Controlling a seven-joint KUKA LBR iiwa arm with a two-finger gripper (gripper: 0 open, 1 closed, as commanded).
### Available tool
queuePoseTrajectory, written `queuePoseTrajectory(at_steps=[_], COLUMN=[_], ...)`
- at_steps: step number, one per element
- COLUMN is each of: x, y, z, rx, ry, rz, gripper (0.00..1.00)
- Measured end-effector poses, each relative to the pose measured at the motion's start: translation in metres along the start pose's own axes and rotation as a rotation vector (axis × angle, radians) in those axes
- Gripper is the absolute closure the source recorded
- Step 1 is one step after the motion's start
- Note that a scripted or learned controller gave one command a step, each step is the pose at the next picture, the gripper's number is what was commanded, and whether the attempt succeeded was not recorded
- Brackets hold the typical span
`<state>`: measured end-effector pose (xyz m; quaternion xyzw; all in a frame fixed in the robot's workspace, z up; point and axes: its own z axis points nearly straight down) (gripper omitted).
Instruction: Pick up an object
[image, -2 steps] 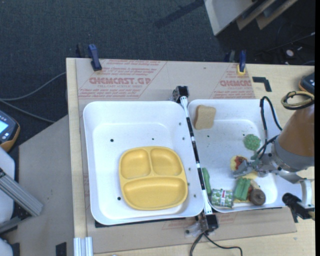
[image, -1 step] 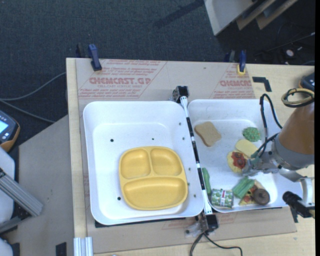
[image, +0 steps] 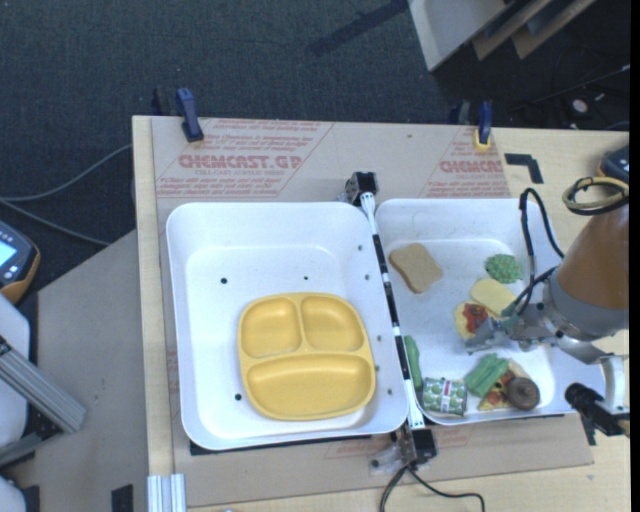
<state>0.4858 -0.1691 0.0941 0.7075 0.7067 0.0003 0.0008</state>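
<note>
Objects for picking scattered across bin on view's right, end effector low among them, just beside yellow wedge and red-and-yellow piece

Impossible to tell how wide end effector stands, or whether anything is held, with dark wrist hardware in the way

Behind it, grey arm reaching in from view's right, black cable looping above the wrist

Above the wedge, green broccoli-like piece near far wall; tan bread slice lying flat, apart from the others, toward far left of same bin

Along near wall, green ridged piece touching brown round piece, with green-and-white packet just to their left

Slim green stick lying along that bin's left wall

In neighbouring bin on view's left, yellow divided plate sitting near the front, three compartments facing up

Both bins side by side on pale printed surface, pinned at far edge by two blue clamps, one at left and one at right
</note>
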Motion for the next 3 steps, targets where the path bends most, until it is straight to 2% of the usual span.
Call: queuePoseTrajectory(at_steps=[1, 2, 3], x=[0.057, 0.012, 0.039], y=[0.033, 0.053, 0.051], z=[0.009, -0.074, 0.014], rx=[-0.004, -0.007, 0.008], ry=[-0.002, -0.004, 0.003], rz=[-0.006, 0.001, -0.003], gripper=[0.0, 0.0, 0.0])
